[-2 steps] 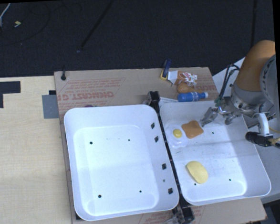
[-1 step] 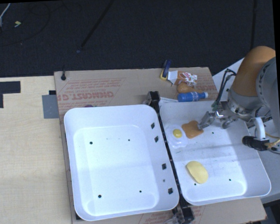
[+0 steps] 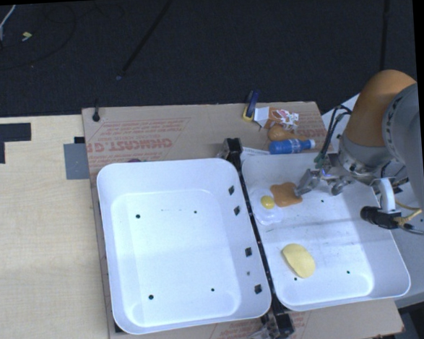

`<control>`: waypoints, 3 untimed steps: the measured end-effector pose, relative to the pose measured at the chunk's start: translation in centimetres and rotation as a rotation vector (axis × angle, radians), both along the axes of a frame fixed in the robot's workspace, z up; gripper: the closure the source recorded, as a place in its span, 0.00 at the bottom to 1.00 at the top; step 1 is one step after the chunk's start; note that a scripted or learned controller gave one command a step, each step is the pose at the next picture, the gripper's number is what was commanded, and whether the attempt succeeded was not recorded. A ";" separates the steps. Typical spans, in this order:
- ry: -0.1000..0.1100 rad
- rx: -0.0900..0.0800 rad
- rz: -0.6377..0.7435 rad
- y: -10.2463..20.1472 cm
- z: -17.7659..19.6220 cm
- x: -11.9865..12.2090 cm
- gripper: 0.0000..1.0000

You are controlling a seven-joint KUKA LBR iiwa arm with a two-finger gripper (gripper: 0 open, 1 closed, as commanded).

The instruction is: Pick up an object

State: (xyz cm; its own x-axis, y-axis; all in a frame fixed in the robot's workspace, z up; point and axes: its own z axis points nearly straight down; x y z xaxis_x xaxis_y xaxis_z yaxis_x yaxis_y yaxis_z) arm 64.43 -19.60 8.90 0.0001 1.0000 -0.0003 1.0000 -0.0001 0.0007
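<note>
**Reaching for the brown piece in the right bin**

On my far left is the left bin (image 3: 173,240), its white floor bare, with a tall rim all round. A row of black clips (image 3: 248,253) runs down the seam where it meets the right bin (image 3: 363,263), and that ridge is the edge I would least like to clip on a sideways move.

Just past the seam lies a small yellow-and-clear object (image 3: 267,203) (too small for me to name), and touching or nearly touching its right side is the brown object (image 3: 285,195), flat and low on the bin floor. I take this one as my target. It looks light and somewhat soft, perhaps a foam or rubber toy, so it should give under pressure rather than slip; I judge the best hold is across its narrow width, from above.

Lower down sits a yellow lemon-like object (image 3: 299,260), well apart from the rest, rounded and likely slicker.

My gripper (image 3: 313,180) hangs just beside the brown object's right edge, apparently parted a little with nothing between the fingers.

Behind the bin's far rim lie a blue bottle (image 3: 291,146) and a snack packet (image 3: 281,118), clear of my path. The open floor to the right gives me room to lift and withdraw.
</note>
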 end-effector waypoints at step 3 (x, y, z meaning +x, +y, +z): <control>0.000 -0.001 -0.004 -0.4 0.1 -10.9 0.00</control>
